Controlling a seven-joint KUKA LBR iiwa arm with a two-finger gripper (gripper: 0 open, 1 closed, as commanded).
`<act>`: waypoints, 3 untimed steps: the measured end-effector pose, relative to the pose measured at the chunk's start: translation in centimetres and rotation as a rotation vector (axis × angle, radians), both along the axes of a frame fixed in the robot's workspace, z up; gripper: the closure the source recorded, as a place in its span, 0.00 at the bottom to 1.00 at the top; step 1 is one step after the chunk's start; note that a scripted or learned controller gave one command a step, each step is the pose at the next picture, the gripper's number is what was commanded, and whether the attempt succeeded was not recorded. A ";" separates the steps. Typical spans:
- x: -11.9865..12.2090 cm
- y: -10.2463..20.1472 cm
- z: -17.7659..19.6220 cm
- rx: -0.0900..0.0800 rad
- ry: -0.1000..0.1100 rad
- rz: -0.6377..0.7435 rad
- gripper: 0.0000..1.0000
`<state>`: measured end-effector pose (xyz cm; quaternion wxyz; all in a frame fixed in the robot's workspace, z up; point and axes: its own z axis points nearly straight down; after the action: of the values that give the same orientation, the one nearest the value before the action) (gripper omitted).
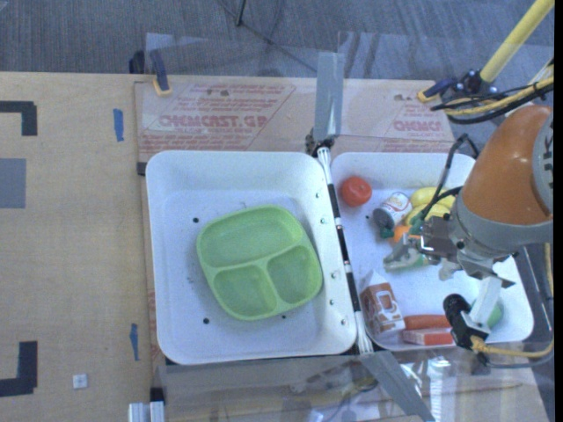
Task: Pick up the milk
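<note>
At the far left we see the bare wooden bench point(70, 236), marked with black corner shapes and short strips of blue tape. Next comes the left white bin point(176, 192), and in it lies a green divided plate point(259, 262), tilted a little, its three compartments facing up. A thin wall of two touching rims separates this bin from the right white bin point(352, 170), where the small things are gathered. Near that bin's upper left sits a red tomato point(355, 191), apart from the rest. Toward the bin's front left corner we find the milk point(382, 304), a small white carton with a brown label, lying close to the dividing wall and well apart from the gripper. Just to its right, along the front wall, lies an orange-red stick-shaped item point(426, 322). Higher up, past the tomato, there is a small clutter: a white-and-tan cup-like piece point(393, 205), a dark grey object point(384, 222) below it, and a yellow banana point(428, 198) partly covered by the arm. The gripper point(406, 253) hangs over the middle of this bin, pointing leftward, and its metal fingers point(396, 258) look spread apart with nothing between them. Behind it we see the grey wrist and the orange band point(506, 174) at the right edge.
</note>
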<state>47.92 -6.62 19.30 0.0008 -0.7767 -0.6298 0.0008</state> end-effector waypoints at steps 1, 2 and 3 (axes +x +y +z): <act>0.2 -3.4 -6.6 -0.001 -0.008 -0.031 0.00; 0.4 -2.7 -10.4 -0.005 -0.016 0.039 0.00; 4.1 6.2 -0.9 0.000 -0.001 0.112 0.00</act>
<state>52.06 -0.42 18.41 0.0005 -0.7401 -0.6725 0.0005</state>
